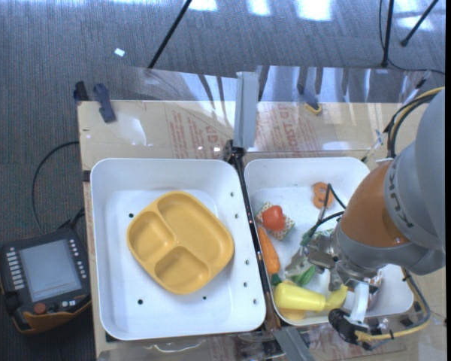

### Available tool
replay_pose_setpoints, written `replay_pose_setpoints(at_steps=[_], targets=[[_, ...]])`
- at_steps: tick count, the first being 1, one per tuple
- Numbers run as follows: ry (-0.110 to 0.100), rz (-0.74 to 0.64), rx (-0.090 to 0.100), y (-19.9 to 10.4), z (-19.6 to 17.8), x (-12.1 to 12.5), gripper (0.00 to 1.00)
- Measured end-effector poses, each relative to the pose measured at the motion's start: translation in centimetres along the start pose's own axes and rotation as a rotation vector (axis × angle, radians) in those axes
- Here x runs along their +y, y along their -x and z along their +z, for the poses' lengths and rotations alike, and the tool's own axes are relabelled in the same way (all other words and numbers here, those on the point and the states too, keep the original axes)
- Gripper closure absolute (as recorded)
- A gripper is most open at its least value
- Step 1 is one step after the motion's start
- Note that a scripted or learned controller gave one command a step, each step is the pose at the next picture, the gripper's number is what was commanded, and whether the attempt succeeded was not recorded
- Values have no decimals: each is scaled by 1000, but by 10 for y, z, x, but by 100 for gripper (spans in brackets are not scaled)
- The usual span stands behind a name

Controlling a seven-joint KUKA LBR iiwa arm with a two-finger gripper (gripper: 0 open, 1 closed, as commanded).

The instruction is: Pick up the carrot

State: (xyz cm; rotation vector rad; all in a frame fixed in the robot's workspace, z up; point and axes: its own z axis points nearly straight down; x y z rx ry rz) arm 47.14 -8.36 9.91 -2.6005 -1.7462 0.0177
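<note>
Grey carpet surrounds a bench [173, 130] carrying two shallow white bins side by side, with a teach pendant [43, 277] lying on the floor off the bench's far side from the arm.

The gripper [338, 273] is seen low over the right bin [301, 168], below the orange wrist band. Whether it is open or closed cannot be told: that end of the arm is masked by the wrist body and cabling.

The carrot [268, 250] is noted lying flat on the bin floor, close along the wall that divides the two bins, just beside the gripper on the side away from the arm's base. It is not seen to be lifted or gripped; it appears to rest apart from the tool.

Other items near the gripper: a tomato [273, 217] on a pale patterned piece, beyond the carrot's far tip; a yellow piece [301, 298] close under the wrist; a green item [304, 275], partly hidden; a small orange piece [321, 195] well apart. The left bin [105, 201] holds a yellow divided plate [180, 241].

Progress judged: approach stage only. Left to do: alignment over the carrot, closure, lift. Crowding by the yellow and green items is judged a risk to a clean grasp.
</note>
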Motion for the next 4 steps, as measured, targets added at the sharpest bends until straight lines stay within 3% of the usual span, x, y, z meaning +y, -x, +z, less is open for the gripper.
replay_pose_setpoints(at_steps=[1,2,3,4], targets=[[4,261,4,-11,13,18,0],[-4,256,3,-11,6,17,100],[3,428,6,-8,13,9,100],[-5,424,5,-8,5,7,100]])
